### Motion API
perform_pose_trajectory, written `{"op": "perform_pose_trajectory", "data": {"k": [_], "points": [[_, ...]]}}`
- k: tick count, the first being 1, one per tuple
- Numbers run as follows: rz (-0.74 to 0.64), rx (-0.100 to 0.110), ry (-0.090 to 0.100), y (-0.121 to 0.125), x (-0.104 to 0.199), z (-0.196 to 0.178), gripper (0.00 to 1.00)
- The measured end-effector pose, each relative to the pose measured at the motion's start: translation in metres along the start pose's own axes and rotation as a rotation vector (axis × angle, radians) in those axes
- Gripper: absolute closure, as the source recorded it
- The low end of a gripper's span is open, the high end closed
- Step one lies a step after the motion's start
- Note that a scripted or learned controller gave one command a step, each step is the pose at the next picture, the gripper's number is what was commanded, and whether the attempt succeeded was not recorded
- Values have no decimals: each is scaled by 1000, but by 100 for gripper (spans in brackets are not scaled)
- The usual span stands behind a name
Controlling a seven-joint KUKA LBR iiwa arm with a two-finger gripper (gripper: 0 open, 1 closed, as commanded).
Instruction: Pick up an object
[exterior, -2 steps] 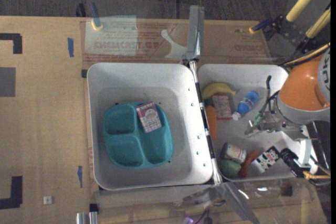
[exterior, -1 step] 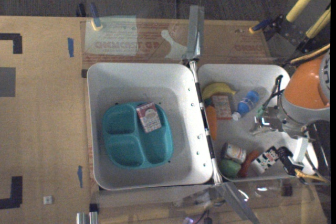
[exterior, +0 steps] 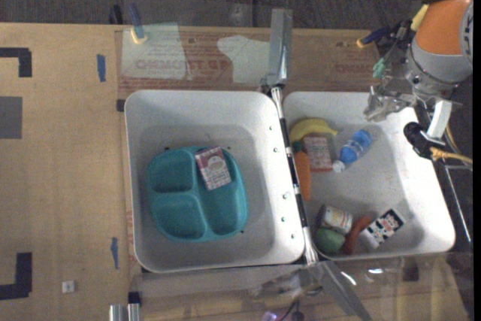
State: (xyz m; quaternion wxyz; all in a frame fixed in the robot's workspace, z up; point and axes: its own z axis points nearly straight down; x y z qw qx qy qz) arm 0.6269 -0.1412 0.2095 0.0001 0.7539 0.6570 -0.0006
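Objects for picking are lying in the right bin [exterior: 421, 233]: banana [exterior: 310, 128], carrot [exterior: 302, 175], water bottle [exterior: 353, 149], small cartons. Beside it, the left bin [exterior: 150, 237] is holding a teal tray [exterior: 180, 207]. Gripper [exterior: 383, 105] is hovering over the right bin's far edge, carrying nothing.

Tan wooden bench [exterior: 60, 184] with black and blue tape marks, two shallow white bins side by side, left bin [exterior: 150, 113], right bin [exterior: 421, 192], clear sheet [exterior: 195, 41] behind them

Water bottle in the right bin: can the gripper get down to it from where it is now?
Probably yes. The bottle lies uncovered with bare bin floor around it, and the gripper hovers just up-right of it.
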Motion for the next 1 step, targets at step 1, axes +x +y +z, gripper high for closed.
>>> {"op": "perform_pose_trajectory", "data": {"k": [1], "points": [[-405,-3,-1,-16,-40,98,100]]}}
